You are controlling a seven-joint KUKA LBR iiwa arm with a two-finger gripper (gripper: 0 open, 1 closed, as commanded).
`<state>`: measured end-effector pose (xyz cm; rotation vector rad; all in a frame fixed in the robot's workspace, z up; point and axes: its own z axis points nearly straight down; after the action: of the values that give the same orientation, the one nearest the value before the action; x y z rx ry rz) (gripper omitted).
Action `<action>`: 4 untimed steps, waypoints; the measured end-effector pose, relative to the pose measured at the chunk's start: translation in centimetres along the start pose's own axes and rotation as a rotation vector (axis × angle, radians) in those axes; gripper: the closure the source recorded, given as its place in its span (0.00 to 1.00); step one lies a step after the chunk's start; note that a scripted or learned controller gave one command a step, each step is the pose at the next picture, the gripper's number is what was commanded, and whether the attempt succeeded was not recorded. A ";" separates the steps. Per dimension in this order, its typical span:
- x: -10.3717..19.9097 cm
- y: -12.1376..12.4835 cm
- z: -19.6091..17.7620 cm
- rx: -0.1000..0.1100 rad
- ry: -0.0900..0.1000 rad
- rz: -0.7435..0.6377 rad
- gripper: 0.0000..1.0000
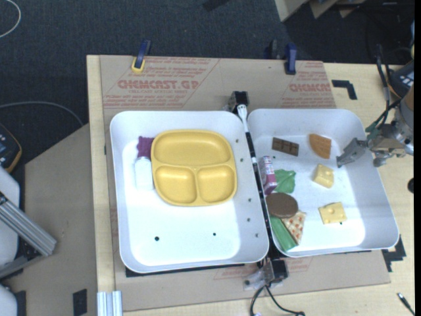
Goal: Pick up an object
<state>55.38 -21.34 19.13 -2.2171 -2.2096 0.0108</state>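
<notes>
Gripper: while it hovers over the right bin's [368, 176] edge, the gripper [358, 151] is spread wide, holding nothing.
Nearest: cheese wedge [322, 175].

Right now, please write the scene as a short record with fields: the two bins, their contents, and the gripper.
left bin: yellow divided tray; purple item and white item at the tray's left edge
right bin: brown bar, orange-brown piece, two yellow cheese pieces, pink packet, green pieces, brown round piece, pizza slice
gripper: over the right bin's upper right part, open, nothing between its fingers
</notes>
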 end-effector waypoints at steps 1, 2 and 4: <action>0.0 0.3 -0.7 -0.014 -0.004 -0.003 0.00; -0.1 -0.7 4.5 -0.007 -0.001 -0.003 0.00; 0.5 0.1 10.8 -0.009 -0.001 -0.005 0.00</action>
<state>55.37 -20.78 8.37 -2.2170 -2.2198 0.0024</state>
